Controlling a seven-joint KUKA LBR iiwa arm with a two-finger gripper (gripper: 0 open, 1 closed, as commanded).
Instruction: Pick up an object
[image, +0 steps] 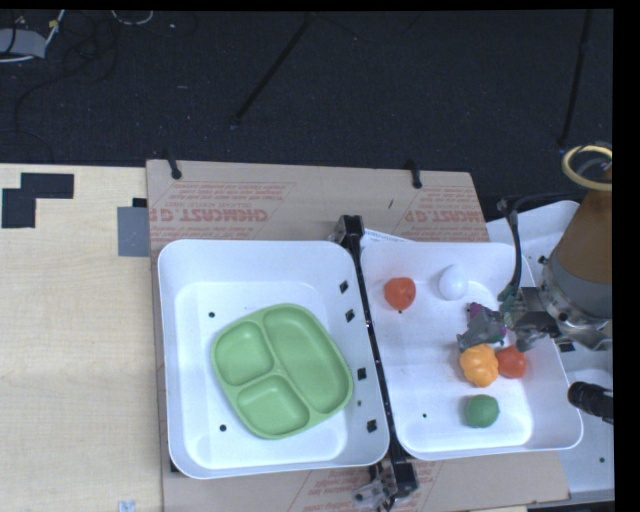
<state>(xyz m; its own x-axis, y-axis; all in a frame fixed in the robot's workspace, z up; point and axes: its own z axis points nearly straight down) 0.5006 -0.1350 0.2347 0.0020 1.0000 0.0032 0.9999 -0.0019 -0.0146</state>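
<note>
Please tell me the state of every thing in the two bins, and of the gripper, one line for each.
green divided plate: flat in left bin, its sections bare
red-orange ball: loose in right bin
white ball: loose, near back wall
orange item: touching red item, below gripper
green ball: loose, near front wall
gripper: low over the orange item

A plain lime-green three-compartment plastic plate (282, 371) lay in a white bin (190, 270); nearby were an orange-yellow pepper-shaped toy (479, 365), a red ball (400, 292) and a dark-green ball (481, 410).
</note>
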